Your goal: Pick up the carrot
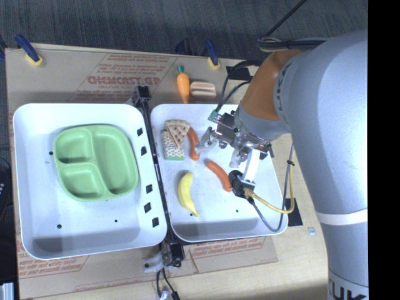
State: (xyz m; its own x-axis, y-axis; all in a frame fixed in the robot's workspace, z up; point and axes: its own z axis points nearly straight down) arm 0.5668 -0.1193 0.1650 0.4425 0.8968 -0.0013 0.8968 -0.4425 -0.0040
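Grey and bulky, the arm (325, 124) fills the right of our view, closest to the lens, with its gripper (232, 144) hanging low over the right bin (269, 220). We cannot tell how wide that gripper stands; its metalwork blurs together.

Our carrot (182, 85) is not in either bin. It lies on the counter (112, 74) just beyond the right bin's far rim, green top pointing away, with a tan block (202, 90) just beside it.

We judge it a light, stiff plastic toy, smooth and likely slippery, tapering toward its tip. We would close across the thick orange body near the leafy end, jaws crosswise to its length, since the narrow tip could squirt out.
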